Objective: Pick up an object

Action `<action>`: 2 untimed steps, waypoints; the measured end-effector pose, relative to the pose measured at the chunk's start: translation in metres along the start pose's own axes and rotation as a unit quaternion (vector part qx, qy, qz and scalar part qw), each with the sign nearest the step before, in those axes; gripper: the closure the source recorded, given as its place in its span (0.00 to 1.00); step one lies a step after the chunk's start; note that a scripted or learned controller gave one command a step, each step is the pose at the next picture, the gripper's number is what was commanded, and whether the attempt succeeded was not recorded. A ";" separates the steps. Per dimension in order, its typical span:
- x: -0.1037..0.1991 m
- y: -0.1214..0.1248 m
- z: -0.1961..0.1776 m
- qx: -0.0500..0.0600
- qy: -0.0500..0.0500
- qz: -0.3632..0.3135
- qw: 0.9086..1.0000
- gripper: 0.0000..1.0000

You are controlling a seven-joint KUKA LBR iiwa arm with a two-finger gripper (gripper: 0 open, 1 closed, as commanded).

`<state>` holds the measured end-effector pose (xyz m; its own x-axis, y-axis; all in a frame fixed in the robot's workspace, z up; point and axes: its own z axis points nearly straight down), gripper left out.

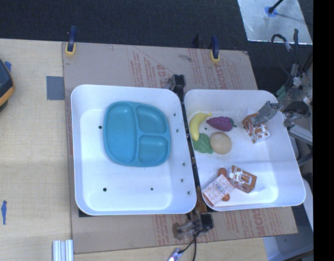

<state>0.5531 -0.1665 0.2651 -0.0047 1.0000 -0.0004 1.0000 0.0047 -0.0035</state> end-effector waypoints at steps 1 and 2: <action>0.056 0.024 0.154 0.003 0.000 -0.001 1.000 0.00; 0.067 0.078 0.173 0.000 0.000 0.000 1.000 0.00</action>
<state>0.6303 -0.0997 0.0917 -0.0054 1.0000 -0.0007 1.0000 0.0054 -0.0031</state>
